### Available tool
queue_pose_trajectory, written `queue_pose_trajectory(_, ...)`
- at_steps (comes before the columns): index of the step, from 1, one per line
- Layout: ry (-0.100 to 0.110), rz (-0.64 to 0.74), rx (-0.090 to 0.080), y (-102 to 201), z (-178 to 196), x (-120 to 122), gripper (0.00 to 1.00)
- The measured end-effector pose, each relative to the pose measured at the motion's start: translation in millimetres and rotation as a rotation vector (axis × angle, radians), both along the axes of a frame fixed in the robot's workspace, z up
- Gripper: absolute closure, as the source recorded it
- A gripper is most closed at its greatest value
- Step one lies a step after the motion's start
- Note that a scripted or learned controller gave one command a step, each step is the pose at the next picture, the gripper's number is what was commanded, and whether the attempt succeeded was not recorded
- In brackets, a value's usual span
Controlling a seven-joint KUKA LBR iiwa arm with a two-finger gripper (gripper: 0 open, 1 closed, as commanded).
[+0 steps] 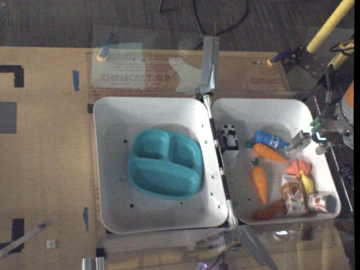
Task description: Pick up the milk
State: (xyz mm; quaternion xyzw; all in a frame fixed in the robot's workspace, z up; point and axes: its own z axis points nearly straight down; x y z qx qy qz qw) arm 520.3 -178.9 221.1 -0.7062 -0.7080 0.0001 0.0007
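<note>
Listing contents, largest first.

1. Tabletop [45, 167]: tan board that carried two white bins side by side.
2. Left bin [112, 111]: held item 4.
3. Right bin [253, 108]: held the toy groceries, the milk among them.
4. Teal divided plate [166, 165]: sat at the centre of the left bin; not part of the job.
5. Tool [304, 141]: sat toward 3 o'clock in the right bin, low among the goods, just beside the blue bottle [269, 139]. Whether it was released or clenched could not be told from above.
6. Milk [228, 138]: taken to be the small black-and-white cow-patterned carton, at 9 o'clock in the right bin, close against the wall shared with the left bin. Its long axis ran 12 to 6 o'clock; which end was the top was too small to tell. It was well apart from the tool.
7. Orange carrot [270, 152]: lay between the milk and the tool, just below the bottle.

Progress, as judged: pick not yet made. The carton was not lifted. Left to do: carry the tool across toward 9 o'clock, past the bottle and carrot, close on the carton and raise it.
</note>
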Motion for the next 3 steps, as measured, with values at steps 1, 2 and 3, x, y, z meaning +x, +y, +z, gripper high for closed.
queue_pose_trajectory(1, -0.026, -0.273, -0.007, 27, -103, -35, 0.00)
queue_pose_trajectory(2, -0.054, -0.373, -0.010, 80, -119, -27, 0.00)
queue_pose_trajectory(3, -0.002, -0.217, -0.002, 29, -36, -41, 0.00)
